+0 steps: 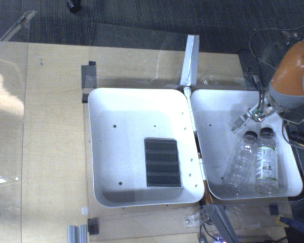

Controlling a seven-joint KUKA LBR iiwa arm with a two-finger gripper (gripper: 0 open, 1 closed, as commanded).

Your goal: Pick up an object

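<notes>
Two clear plastic bottles with dark caps lie side by side in the right bin (pixel 213 110). One bottle (pixel 241 162) is bare; the other bottle (pixel 266 163) carries a white and green label. My gripper (pixel 249 119) hangs just above their caps, at the right bin's back right part, with nothing seen in it. The orange band of the arm (pixel 293 76) rises behind it. A black ribbed rectangular block (pixel 162 162) lies flat in the left bin (pixel 121 110), towards its front right.
A grey metal post (pixel 190 59) stands behind the seam between the bins. Cables (pixel 299 135) trail at the right edge beside the right bin. The wooden bench (pixel 45 135) stretches to the left.
</notes>
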